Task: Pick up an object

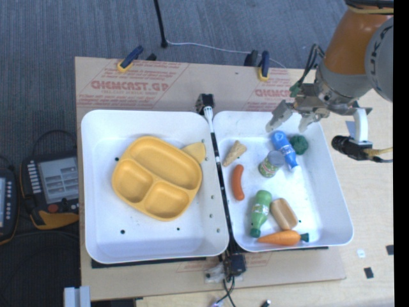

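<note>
End effector (295, 119), fingers spread open and holding nothing, poised above the far end of the right bin (335, 190), just above a blue bottle (283, 149) and dark green toy (299, 144). Nearer lie a sausage (238, 181), green bottle (259, 213), bread roll (284, 213) and carrot (281, 238). The left bin (102, 235) carries a yellow divided tray (156, 176).

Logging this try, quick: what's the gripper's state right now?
Gripper: open, holding nothing, above the blue bottle in the right bin.
</note>
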